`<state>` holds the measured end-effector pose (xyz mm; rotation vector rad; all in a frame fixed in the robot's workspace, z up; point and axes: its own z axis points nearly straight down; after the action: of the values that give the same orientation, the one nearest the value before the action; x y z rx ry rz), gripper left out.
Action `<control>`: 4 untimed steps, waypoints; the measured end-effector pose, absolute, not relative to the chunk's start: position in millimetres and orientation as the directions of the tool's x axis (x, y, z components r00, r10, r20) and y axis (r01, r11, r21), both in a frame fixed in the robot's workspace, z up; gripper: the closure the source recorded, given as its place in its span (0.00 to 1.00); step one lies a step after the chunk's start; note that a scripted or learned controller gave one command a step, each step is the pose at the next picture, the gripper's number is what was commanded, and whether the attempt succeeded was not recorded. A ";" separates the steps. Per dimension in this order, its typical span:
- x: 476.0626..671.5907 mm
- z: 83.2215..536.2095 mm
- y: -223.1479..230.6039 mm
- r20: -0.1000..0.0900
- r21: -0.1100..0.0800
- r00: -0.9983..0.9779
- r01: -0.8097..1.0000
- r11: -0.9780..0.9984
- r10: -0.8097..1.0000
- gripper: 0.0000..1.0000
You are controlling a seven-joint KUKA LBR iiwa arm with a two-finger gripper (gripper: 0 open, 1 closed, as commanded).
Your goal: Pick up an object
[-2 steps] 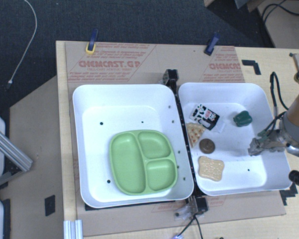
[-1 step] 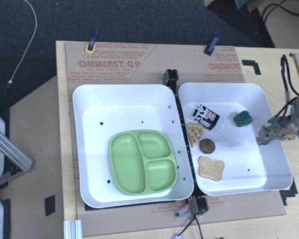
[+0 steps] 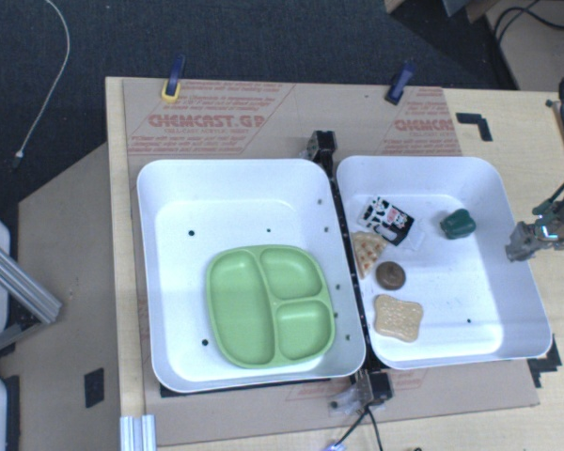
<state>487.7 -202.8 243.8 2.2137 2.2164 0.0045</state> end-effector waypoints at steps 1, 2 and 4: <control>488.5 249.5 -202.9 -0.002 0.004 -0.001 1.000 0.001 1.000 1.00; 504.8 236.2 -148.6 0.003 -0.001 -0.007 1.000 0.007 1.000 1.00; 533.5 236.7 -34.8 0.001 0.002 -0.007 1.000 0.007 1.000 1.00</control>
<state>533.5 -34.8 236.7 2.2136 2.2289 0.0035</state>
